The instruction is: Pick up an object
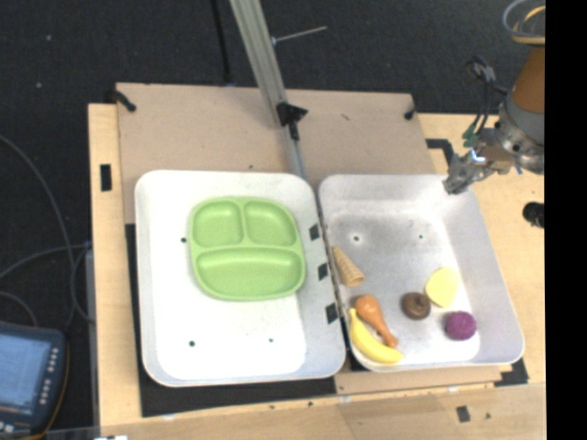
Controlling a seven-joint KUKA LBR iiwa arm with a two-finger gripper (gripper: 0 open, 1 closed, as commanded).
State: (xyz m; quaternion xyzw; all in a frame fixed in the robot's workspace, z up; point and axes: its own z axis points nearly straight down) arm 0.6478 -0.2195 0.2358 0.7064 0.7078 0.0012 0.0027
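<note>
1. Five small toy foods lie in the right bin (477, 246), all toward its near end: a banana (373, 340), a chicken drumstick (374, 315), a chocolate doughnut (415, 305), a yellow lemon-like piece (442, 286) and a purple fruit (459, 325). A sixth piece, an ice-cream cone (347, 266), lies against the bin's left wall.
2. The hand (459, 180) is at the far right corner of that bin, over its rim, well apart from all the objects. The closest of them, the yellow piece, sits near the bin's right side, toward the viewer from the hand.
3. The banana and drumstick touch each other in the near left corner; the doughnut lies between the drumstick and the purple fruit.
4. The arm (523, 108) comes in from the right edge, its orange band above the wrist, and it tilts down and leftward so the hand points at the bin's corner.
5. Nothing can be seen in the hand; how far it is open I cannot tell, as it is small and blurred.
6. The left bin (165, 337) holds a green divided plate (246, 248), lying flat in its far half.
7. Both bins rest side by side on the table (110, 246).
</note>
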